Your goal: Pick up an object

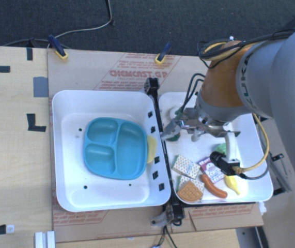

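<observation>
Blue divided plate [114, 148] in left bin [64, 138], toy food near end effector [181, 128], grip state unclear

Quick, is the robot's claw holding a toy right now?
gripper: low in the right bin, near the divider; whether it holds anything cannot be told.

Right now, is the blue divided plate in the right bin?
No, the blue divided plate lies in the left bin, while the toy foods sit in the right bin.

Two white bins [64, 138]; one blue divided plate [113, 148] — several toy foods [199, 177], exact count unclear
</observation>
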`<state>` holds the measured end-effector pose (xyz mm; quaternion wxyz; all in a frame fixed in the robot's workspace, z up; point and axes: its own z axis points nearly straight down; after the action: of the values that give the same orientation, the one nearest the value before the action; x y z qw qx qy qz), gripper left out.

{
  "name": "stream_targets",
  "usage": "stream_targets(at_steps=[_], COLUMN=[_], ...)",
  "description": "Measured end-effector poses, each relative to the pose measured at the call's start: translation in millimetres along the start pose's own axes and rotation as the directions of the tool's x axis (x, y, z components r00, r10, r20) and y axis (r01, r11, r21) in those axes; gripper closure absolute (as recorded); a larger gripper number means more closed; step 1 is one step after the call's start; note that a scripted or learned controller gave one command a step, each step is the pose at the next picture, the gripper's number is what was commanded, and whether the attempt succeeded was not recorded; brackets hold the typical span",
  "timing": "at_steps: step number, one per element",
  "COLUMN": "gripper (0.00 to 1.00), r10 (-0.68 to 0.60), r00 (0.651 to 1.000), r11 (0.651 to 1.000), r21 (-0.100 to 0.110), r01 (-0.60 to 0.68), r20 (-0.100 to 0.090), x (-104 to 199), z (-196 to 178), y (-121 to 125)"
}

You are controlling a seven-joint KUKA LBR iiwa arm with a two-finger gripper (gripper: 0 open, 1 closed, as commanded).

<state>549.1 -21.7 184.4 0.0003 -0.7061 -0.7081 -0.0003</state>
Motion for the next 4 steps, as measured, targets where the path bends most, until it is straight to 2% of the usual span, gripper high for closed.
stream_targets(at_steps=[1, 2, 3, 4], gripper=[0.0, 0.0, 0.0, 0.0], r10=[0.003, 0.005, 0.003, 0.0], r00=[1.0, 1.0, 1.0, 1.0], r11=[1.0, 1.0, 1.0, 1.0], r21=[-0.001, 0.002, -0.009, -0.006], r01=[-0.003, -0.005, -0.003, 0.0], r20=[0.003, 0.003, 0.003, 0.002], x=[-44.8, -138.6, -132.0, -81.6], z=[-93.8, -27.7, 96.3, 97.9], y=[12.7, -26.7, -40.7, 15.4])
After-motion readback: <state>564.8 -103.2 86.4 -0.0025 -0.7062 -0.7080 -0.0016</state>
